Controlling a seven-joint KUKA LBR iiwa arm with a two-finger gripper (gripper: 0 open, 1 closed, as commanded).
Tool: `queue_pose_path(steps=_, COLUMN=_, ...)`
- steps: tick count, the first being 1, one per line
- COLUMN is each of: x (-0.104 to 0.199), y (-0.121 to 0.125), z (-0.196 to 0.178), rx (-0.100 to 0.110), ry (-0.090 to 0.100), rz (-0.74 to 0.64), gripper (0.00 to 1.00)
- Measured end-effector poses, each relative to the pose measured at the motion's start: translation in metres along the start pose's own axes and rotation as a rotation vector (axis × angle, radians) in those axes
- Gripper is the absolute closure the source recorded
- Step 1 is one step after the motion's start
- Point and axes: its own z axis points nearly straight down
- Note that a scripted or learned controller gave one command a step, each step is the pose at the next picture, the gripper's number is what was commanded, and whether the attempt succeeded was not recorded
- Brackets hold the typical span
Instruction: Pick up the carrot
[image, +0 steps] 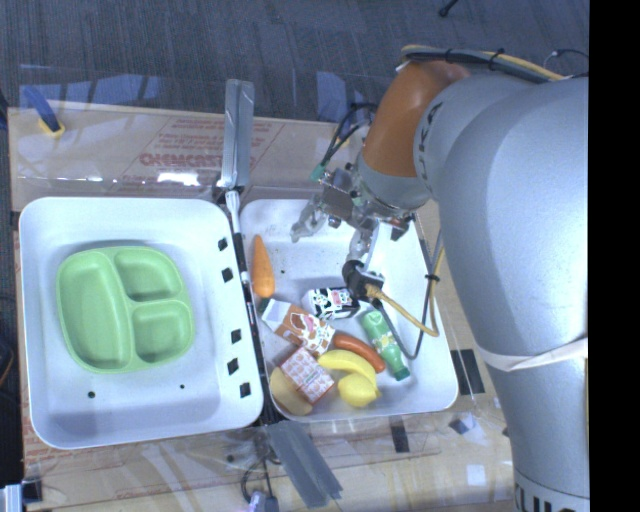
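Note:
The carrot (262, 268) is orange and lies lengthwise along the left wall of the right bin (430, 395), its narrow end pointing to the far side. My gripper (312, 220) hangs over the far part of that bin, to the right of the carrot and a little beyond it, clear of it. The fingers (299, 229) stand open with nothing between them.
Near the front of the right bin lie a cow-patterned carton (331, 301), a green bottle (386, 346), a banana (350, 364), a red sausage (360, 350), a snack box (303, 328) and a waffle (308, 376). The left bin (40, 400) holds a green divided plate (124, 306).

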Motion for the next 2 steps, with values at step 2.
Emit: queue_pose_path(steps=2, x=-0.0148, y=-0.0128, z=-0.0106, rx=0.004, ry=-0.001, rz=-0.046, gripper=0.0)
